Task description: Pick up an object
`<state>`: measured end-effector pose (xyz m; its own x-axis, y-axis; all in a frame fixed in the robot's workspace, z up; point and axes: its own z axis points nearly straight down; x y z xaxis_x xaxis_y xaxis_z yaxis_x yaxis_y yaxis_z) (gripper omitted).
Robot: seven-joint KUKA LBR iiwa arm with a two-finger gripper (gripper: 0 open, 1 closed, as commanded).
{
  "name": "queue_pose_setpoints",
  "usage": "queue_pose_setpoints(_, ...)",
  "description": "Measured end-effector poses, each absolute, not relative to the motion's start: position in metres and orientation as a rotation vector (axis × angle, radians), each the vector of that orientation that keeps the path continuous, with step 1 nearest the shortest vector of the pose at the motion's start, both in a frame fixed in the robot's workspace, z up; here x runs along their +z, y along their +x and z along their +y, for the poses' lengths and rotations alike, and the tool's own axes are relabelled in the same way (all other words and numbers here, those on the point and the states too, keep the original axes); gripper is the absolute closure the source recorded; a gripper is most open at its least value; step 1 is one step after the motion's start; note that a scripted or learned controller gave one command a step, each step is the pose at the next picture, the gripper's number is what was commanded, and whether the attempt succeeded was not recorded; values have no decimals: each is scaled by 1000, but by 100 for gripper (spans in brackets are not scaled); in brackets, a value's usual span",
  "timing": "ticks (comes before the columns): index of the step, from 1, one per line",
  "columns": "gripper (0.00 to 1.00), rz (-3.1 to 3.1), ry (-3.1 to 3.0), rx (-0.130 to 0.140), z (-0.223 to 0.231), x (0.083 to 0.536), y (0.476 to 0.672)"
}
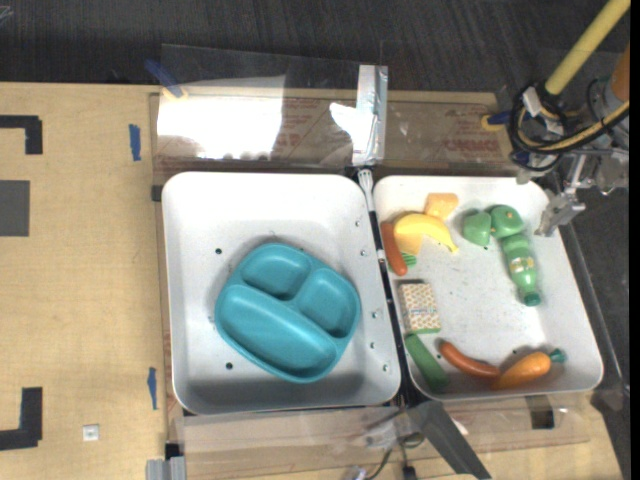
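Observation:
The right white bin (575,298) holds several toy foods. A yellow banana (425,232) lies at its upper left, beside an orange wedge (441,205). A green pepper (478,227) and a green bottle (519,255) lie toward the upper right. A checkered cracker (420,306) sits left of centre. Along the front edge lie a green cucumber (427,362), a red sausage (468,360) and an orange carrot (526,367). My gripper (555,213) hangs at the bin's upper right corner, right of the bottle and apart from it, with nothing seen in it.
The left white bin (190,218) bears a teal divided plate (289,309). A clear plastic sheet (270,118) lies behind the bins. Cables and a yellow hose (590,38) cluster around the arm at the upper right. Brown bench surface (70,268) extends left.

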<state>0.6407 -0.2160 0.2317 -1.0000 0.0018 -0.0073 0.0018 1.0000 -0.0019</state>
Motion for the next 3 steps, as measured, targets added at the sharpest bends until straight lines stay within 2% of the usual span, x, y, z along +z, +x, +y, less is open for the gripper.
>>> queue_pose_setpoints(1, 0, 3119, -268, -6, -223, 98, 603)
queue_pose_setpoints(2, 0, 3050, -724, 4, -219, 87, 670)
queue_pose_setpoints(3, 100, 3038, -720, -3, -219, 101, 673)
